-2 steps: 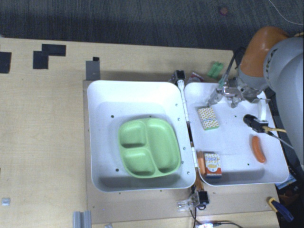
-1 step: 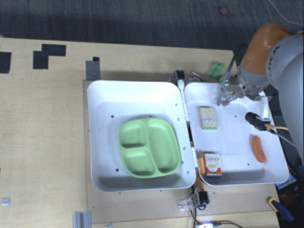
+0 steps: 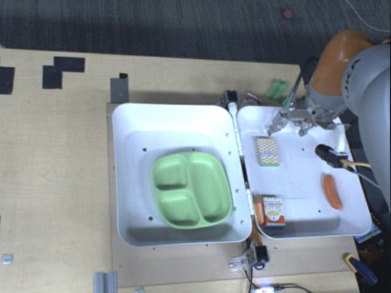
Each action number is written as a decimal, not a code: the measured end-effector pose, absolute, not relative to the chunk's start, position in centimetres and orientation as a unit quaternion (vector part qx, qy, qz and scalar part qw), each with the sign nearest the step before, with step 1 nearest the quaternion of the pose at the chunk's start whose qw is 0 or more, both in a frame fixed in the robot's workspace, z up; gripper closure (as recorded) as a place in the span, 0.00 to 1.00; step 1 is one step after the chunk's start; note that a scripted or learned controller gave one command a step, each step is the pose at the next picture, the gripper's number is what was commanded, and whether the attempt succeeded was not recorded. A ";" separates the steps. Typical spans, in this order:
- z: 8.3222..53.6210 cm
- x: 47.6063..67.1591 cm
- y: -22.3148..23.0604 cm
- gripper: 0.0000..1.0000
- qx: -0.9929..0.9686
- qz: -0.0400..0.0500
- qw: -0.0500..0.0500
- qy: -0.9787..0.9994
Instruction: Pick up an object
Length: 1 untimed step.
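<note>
approach step: tool hanging over the far end of the right bin, nothing gripped yet

the tool [image 3: 288, 128] is hovering at the far edge of the right bin [image 3: 299, 176], reaching in from the right; its two fingers are standing apart with nothing between them, so no object is being held; the pick is sitting at the approach stage, by my reading

the nearest candidate is the patterned packet [image 3: 267, 151], which is lying flat on the bin floor just in front of the tool and a little to its left, close to the wall shared with the left bin [image 3: 131, 139]; an orange sausage [image 3: 332, 191] is lying toward the right side of the same bin, well apart from the packet; a small carton [image 3: 273, 211] is sitting in the near left corner, pressed close to the wall; a green divided plate [image 3: 192, 188] is resting in the left bin, and both bins are sitting on the pale desk [image 3: 55, 182]

the next move is probably calling for a short shift toward the packet, lining the open fingers across its narrow sides, then a straight descent until they are straddling it before closing; the packet is lying low and flat, so the fingers are likely needing to go almost to the floor; the nearby wall is leaving little room on that side
</note>
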<state>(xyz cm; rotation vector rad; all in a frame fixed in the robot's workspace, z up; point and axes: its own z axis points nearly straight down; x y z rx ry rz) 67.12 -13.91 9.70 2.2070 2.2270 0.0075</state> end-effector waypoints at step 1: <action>8.6 60.8 -9.7 0.00 0.706 0.002 0.002 0.708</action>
